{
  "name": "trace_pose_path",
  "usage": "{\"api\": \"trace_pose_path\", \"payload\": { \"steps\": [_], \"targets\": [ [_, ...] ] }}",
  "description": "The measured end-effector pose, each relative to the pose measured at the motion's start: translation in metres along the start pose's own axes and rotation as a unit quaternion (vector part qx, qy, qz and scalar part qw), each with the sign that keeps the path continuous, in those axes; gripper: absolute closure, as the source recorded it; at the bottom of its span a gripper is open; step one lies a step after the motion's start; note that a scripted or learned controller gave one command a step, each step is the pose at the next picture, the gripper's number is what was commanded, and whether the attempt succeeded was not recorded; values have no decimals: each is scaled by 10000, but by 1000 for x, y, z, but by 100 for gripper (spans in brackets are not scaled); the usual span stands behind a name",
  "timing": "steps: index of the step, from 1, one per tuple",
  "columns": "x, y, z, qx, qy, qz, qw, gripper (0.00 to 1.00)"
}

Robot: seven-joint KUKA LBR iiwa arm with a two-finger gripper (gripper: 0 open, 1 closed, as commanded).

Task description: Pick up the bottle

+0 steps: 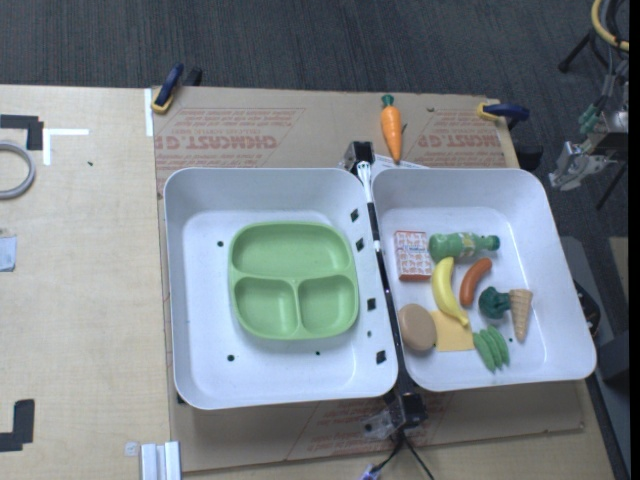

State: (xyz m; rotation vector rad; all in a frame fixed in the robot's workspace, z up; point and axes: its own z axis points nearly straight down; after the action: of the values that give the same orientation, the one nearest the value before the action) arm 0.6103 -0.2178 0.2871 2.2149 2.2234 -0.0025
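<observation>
Bins sit side by side on cardboard sheet w/ reversed red print. Right bin, nearest items first: green bean pods by the front wall, yellow cheese slice and tan potato-like lump alongside; behind these a banana, orange-red sausage, broccoli and ice-cream cone. Farther back, bottle, green w/ yellow label, lies on its side, cap pointing right, just past the banana tip and sausage; red-patterned square packet just left of it. Left bin holds a green 3-compartment tray, roughly centred. Beyond the bins, toy carrot lies on the cardboard, near the right bin's back-left corner. Gripper at far right, outside the bins, well apart from bottle; finger state: cannot tell.
</observation>
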Motion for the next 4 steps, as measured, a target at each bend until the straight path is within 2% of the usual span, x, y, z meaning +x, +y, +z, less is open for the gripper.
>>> {"api": "trace_pose_path", "payload": {
  "steps": [1,2,3,4],
  "targets": [
    [121,-22,82,15,12,641,9979,100],
    [186,-54,95,16,13,717,9974,100],
    [259,-103,94,24,12,1458,9893,100],
    [290,-132,94,23,11,1233,9924,100]
  ]
}}
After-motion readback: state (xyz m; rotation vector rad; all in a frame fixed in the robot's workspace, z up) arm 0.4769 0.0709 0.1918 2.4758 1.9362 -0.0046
